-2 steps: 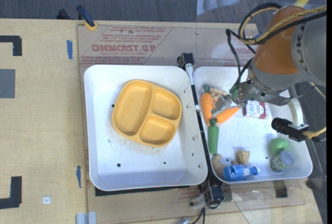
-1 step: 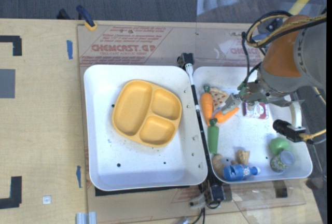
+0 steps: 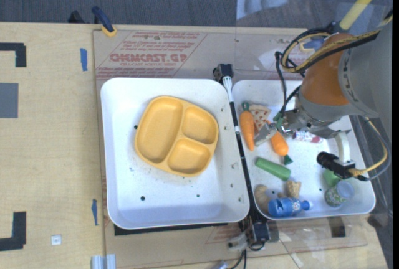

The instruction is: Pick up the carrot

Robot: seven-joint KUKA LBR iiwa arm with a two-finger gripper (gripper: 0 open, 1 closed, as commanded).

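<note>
Left bin (image 3: 118,155) holds a yellow divided plate (image 3: 176,135). Carrot (image 3: 247,129) lies at right bin's (image 3: 365,196) left edge, just beside the hand (image 3: 269,131). Hand low among clutter, likely lining up the grasp; can't tell if open or closed.

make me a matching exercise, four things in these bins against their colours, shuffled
Things:
1. divided plate
2. carrot
3. bottle
4. long vegetable below the carrot

Colours:
a. green
b. blue
c. yellow
d. orange

Pairs: 1-c, 2-d, 3-b, 4-a
</note>
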